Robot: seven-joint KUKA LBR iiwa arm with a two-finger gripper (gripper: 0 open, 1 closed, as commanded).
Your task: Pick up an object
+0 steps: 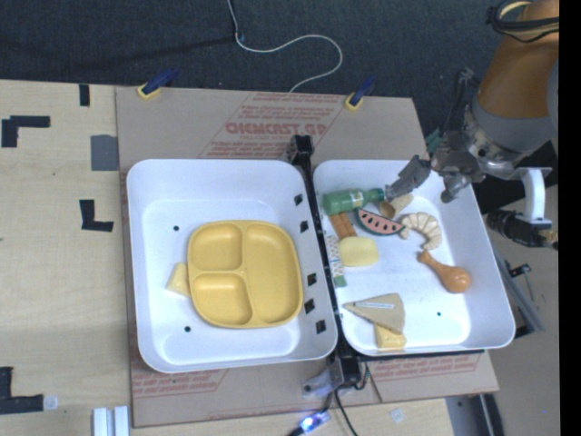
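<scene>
- Gripper [427, 182]: two dark fingers, spread apart with nothing between them, hanging over the far edge of the right bin; one finger [406, 179] slants toward the bottle's cap end, the other [451, 187] stands nearer the bin's far right corner.
- Green plastic toy bottle with a white cap [352, 200]: lying on its side at the far left of the right bin, cap end pointing at the nearer finger, just beside it.
- Red watermelon-slice toy with dark seeds [381, 222]: just nearer than the bottle, toward the bin's middle.
- Pale curled shrimp-like toy [425, 228]: right of the slice, touching or nearly so.
- Brown drumstick toy [445, 272]: toward the right edge, mid-depth.
- Pale yellow rounded block [359, 252]: near the left edge, below the slice.
- Small orange-brown piece [343, 225]: by the left edge, below the bottle.
- Tan wedge-shaped sandwich toy [381, 311]: near the front edge, with a small yellow block [390, 338] touching its near side.
- Right shallow white bin [486, 307]: holds all the above.
- Left shallow white bin [150, 271]: holds a yellow three-compartment plate [245, 273] at its middle; a pale yellow wedge [177, 280] shows from under the plate's left edge.
- Grey arm with an orange band [517, 80]: enters past the right bin's far right corner.
- Cardboard sheet [263, 121]: lies under both bins.
</scene>
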